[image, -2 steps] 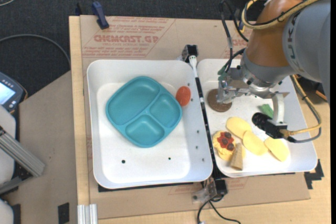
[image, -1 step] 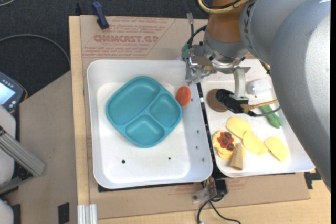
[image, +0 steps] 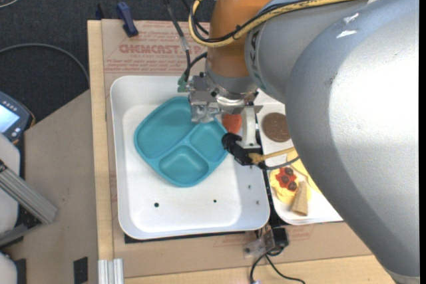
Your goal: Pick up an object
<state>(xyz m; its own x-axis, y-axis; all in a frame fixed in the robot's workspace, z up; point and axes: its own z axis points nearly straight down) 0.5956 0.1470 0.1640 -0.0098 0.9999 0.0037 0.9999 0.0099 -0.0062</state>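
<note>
– Progress on the pick?
– Barely begun, by the look of it. Can see pincer (image: 204, 110) low over the far right edge of plate (image: 176, 146), close to it or touching; cannot tell which.
– Open or closed?
– Cannot tell from this angle. No sign of anything gripped.
– And plate, where exactly?
– Lying flat in left bin (image: 133, 209), towards its far right. Teal, three compartments, facing up. Looks not yet lifted.
– Left to do, then?
– Nearly all of it: closing on the rim, lifting clear, keeping hold. Probably awkward, taking a wide shallow dish by one edge; may tip or slip out.
– Anything else around?
– Over in right bin (image: 311, 216): brown disc (image: 275, 126) at the far side, yellow slice (image: 286, 181) with red bits nearer, tan wedge (image: 301, 199) touching it. Also red thing (image: 231, 122) just right of pincer, partly hidden. Beyond the bins, blue clamp (image: 126, 18) at the far edge of worktop (image: 150, 50).
– In the way?
– Not much around plate itself. Worth minding the rim of left bin just right of pincer, and red thing close beside it.
</note>
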